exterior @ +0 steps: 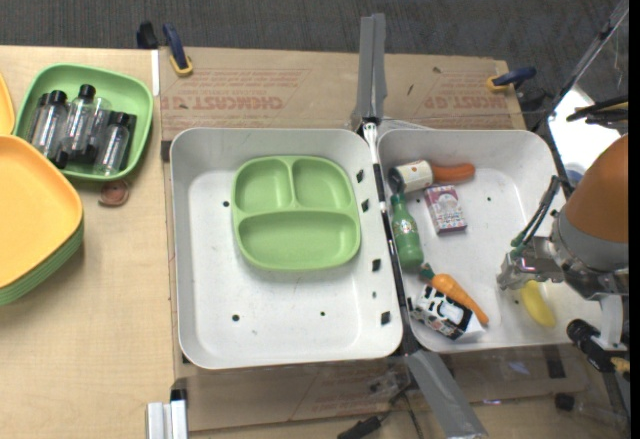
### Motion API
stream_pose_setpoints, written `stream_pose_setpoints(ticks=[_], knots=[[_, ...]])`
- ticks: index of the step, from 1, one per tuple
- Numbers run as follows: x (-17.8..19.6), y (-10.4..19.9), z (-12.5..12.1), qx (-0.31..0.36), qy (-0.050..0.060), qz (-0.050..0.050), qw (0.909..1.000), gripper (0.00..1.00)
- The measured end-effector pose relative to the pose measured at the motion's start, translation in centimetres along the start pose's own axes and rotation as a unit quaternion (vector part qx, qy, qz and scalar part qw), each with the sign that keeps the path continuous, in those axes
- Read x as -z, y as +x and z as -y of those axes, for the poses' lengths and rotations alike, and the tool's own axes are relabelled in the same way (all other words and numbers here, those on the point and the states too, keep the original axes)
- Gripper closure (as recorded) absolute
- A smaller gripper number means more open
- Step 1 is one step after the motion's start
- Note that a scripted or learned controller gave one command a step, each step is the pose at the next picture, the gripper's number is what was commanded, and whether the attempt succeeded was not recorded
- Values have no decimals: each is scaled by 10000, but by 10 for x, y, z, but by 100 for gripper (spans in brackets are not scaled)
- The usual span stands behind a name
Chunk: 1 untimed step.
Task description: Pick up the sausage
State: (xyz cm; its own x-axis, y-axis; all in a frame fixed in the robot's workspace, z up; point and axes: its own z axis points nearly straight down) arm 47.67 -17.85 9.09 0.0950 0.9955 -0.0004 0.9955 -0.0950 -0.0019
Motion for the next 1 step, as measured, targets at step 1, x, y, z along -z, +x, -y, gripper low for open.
stream_pose_setpoints(ticks=[1], knots=[[1, -29, -23, -876, 10, -48, 9961, 100]])
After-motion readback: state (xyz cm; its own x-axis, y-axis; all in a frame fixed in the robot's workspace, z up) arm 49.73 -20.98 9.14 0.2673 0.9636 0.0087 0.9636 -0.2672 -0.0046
